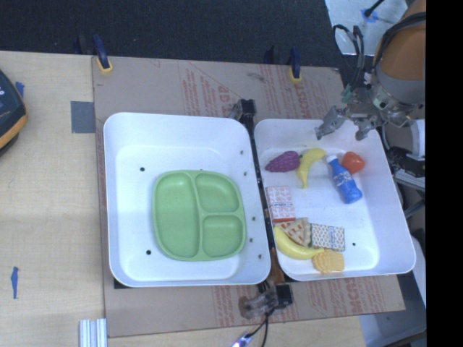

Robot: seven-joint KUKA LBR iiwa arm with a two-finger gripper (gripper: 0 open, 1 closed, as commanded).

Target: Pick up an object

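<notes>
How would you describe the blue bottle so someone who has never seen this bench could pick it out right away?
Look at the right white bin, the one crowded with toy food, not the left bin with the green divided plate. Near its far right side lies the blue bottle, slanted, white cap toward the far rim. It is the only blue item, touching a red-orange tomato-like piece, with a yellow banana to its left.

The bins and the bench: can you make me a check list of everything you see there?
Surface: bench under brown cardboard, bearing two white bins.
Job's things: right bin holds purple grapes, two bananas, blue bottle, red-orange ball, small packets, a cracker.
Clutter: left bin holds green divided plate.
Grippers: gripper open over right bin's far edge, holding nothing.
Cables: wires at the cardboard's near edge.
Surroundings: blue-and-yellow clamps, dark floor.
</notes>
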